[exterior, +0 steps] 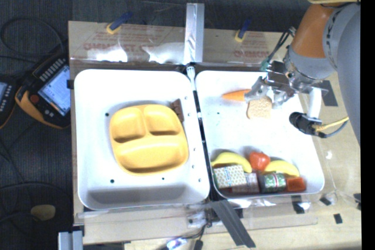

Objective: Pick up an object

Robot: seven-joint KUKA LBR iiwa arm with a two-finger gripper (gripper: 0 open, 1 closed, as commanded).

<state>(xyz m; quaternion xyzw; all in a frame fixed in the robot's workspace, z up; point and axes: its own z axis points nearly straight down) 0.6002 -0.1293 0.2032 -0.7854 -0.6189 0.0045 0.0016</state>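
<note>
Gripping a tan bread slice (259, 108) between closed jaws, the gripper (266, 92) risks dropping it; an orange carrot (235, 95) lies just beside.

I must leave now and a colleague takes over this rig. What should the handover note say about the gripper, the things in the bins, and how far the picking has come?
Gripper: over the back of the right bin, fingers shut on a slice of bread, which hangs below them.
Carrot: lies just left of the gripper in the right bin.
Other things: two bananas, a tomato, a small box and a can crowd the front edge of the right bin.
Left bin: holds a yellow divided plate.
Done: bread is gripped.
Left: I cannot tell if it is clear of the bin floor; confirm the lift.
</note>
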